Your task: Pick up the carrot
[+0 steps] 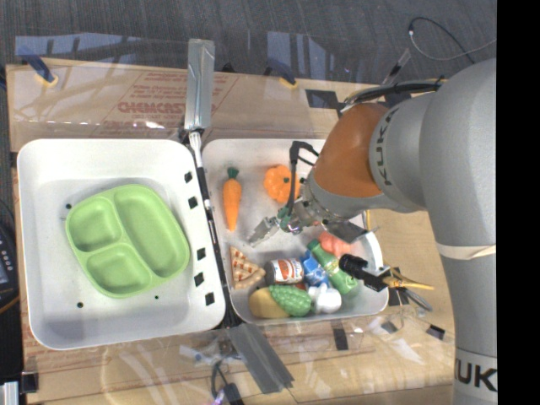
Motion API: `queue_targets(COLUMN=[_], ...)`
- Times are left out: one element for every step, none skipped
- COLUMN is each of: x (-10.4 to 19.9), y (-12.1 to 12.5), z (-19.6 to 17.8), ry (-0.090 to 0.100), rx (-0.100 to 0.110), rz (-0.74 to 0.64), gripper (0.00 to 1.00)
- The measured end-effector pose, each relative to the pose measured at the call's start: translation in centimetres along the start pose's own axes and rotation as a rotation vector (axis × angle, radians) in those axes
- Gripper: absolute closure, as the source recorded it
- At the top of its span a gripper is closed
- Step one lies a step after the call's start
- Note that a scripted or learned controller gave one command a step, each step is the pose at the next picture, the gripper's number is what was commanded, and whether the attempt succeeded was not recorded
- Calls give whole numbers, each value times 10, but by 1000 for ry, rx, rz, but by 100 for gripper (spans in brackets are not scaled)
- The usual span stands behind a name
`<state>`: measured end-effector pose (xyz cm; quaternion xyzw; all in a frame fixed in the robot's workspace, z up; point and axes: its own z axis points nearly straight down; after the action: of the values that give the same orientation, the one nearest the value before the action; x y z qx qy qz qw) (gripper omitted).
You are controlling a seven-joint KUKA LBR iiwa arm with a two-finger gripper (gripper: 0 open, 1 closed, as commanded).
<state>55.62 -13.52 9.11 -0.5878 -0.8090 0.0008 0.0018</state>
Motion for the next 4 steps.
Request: queue_targets(x=[-25, -15, 7, -51], y=[41, 69, 105, 89], z=[-65, -129, 1, -47], ry=[-3, -3, 0, -3], rx=[-4, -3, 1, -3], rz=[12, -99, -69, 75], gripper=[0, 0, 0, 0])
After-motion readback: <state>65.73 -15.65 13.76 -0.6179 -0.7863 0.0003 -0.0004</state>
